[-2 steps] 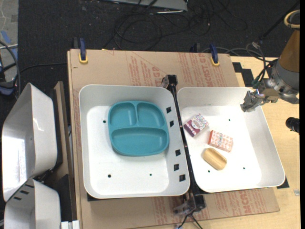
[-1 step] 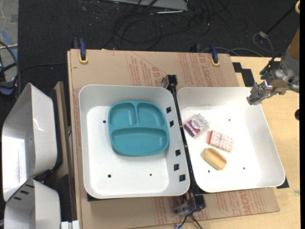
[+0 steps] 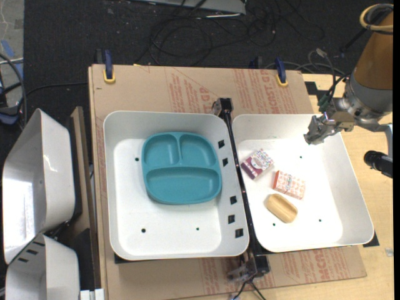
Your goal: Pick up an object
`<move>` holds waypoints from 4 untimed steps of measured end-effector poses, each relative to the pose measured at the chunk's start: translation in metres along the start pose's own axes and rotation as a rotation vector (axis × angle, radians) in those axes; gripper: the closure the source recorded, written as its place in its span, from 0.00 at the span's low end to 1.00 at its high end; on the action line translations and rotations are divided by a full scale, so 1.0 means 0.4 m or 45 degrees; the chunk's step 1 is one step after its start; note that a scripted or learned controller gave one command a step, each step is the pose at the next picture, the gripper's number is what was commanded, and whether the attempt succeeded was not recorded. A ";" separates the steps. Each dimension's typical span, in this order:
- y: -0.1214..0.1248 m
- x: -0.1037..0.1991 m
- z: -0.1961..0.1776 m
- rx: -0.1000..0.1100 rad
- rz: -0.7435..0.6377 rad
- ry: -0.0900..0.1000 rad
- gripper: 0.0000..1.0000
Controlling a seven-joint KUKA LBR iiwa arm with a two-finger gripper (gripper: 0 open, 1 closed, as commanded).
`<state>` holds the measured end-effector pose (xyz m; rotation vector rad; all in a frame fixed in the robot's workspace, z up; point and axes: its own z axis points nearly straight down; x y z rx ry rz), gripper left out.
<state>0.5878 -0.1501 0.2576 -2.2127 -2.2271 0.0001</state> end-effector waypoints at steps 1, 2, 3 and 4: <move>-0.008 0.148 0.002 -0.001 -0.003 0.001 1.00; -0.040 0.279 -0.008 -0.001 -0.002 0.001 1.00; -0.052 0.402 -0.001 0.000 -0.002 0.000 1.00; -0.083 0.530 0.054 0.003 -0.001 0.001 1.00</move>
